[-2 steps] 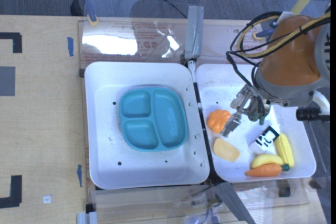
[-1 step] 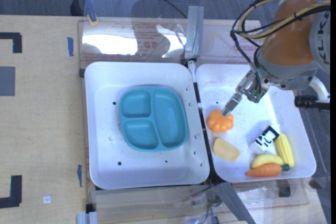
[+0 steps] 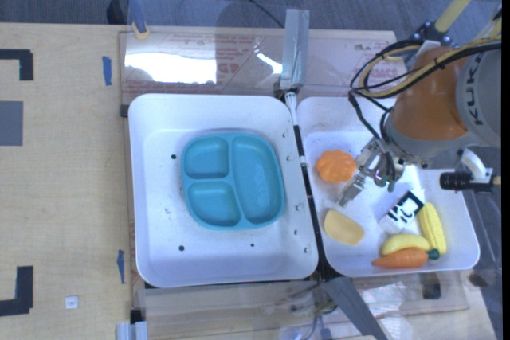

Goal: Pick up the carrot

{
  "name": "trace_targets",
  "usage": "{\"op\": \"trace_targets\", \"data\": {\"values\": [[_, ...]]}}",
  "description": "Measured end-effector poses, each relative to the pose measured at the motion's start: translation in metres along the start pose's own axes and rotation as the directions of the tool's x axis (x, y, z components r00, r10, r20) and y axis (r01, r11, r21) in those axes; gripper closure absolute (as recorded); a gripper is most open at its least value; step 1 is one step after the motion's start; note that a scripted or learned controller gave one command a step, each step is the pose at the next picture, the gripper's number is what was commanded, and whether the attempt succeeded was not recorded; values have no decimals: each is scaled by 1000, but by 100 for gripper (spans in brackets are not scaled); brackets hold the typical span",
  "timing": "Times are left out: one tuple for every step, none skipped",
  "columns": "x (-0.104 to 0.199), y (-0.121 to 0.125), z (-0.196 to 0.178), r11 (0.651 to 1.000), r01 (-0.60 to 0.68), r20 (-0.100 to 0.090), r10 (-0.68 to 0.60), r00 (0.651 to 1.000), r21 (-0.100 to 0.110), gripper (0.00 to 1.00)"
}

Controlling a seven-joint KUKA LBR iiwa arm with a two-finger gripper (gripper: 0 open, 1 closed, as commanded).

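Two shallow white plastic bins sit side by side on the bench, and the left bin [image 3: 151,195] carries a turquoise divided plate [image 3: 233,180] with three compartments, set near its middle and well away from the work. The right bin [image 3: 466,251] holds all the loose items, so everything the task needs lies on that side.

Next in size comes the grey arm with its orange band [image 3: 430,103], reaching in from the right and hanging over the upper half of that bin, cables looped above it. Its two-finger gripper [image 3: 368,176] points down and to the left, hovering between a round orange fruit [image 3: 335,166] and a pale yellow wedge-shaped block [image 3: 343,227]. Nothing sits between the fingers; whether they are spread or pressed together I cannot tell from this slant.

Smaller things crowd the lower right corner. A black-and-white tag [image 3: 404,208] lies just beside a yellow corn cob [image 3: 433,225], with a yellow banana [image 3: 403,242] under it. The orange carrot with a green stub end [image 3: 406,257] lies lengthwise along the bin's front wall, touching the banana above it.

That placement looks awkward: the front wall hems the carrot on one side and the banana on the other, so fingers probably have most room closing across its bare left end. The stretch of bin floor between the wedge and the carrot seems the freest approach path.
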State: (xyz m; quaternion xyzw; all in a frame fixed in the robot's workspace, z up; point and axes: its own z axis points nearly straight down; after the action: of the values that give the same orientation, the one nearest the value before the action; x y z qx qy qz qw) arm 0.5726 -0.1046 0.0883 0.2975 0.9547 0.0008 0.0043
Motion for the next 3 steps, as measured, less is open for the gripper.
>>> {"op": "trace_targets", "data": {"values": [[1,0,1,1000,0,-1,0,1000,0,0],[-64,51,2,999,-51,-13,51,999,9,0],[-63,50,-9,999,-49,-16,49,999,12,100]]}}
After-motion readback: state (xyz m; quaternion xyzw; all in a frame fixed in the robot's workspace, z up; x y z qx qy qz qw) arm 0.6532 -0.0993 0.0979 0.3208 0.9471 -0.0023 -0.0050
